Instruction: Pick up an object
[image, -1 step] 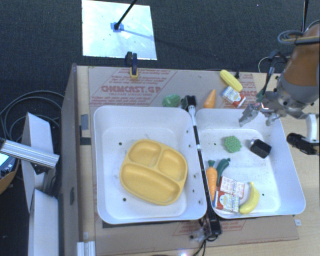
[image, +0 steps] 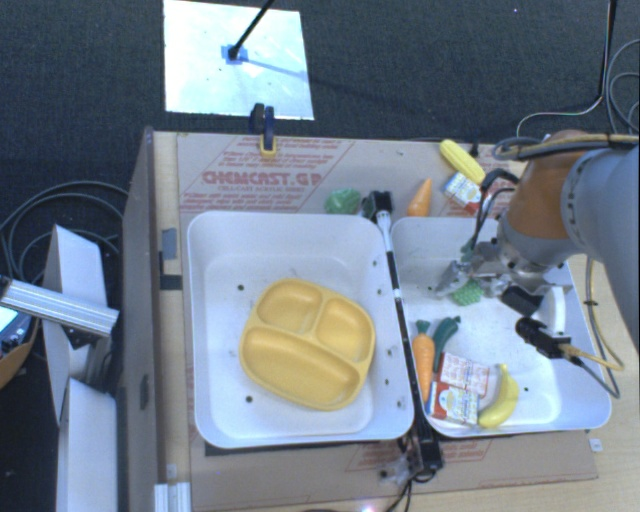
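My gripper (image: 458, 279) hangs low over the back left part of the right bin (image: 580, 400), reached in from the right. A small green toy (image: 466, 294) lies right beneath its tip, touching or nearly touching it. Whether the toy is held cannot be told from this angle. Nearer the front of the same bin lie an orange carrot (image: 424, 364) with a dark green top, a white and red carton (image: 460, 388) and a yellow banana (image: 501, 398).
The left bin (image: 215, 330) holds a yellow divided tray (image: 308, 342). Behind the bins on the cardboard lie a green leafy toy (image: 343, 201), a small carrot (image: 420, 198), a yellow corn cob (image: 461, 160) and a small carton (image: 462, 189).
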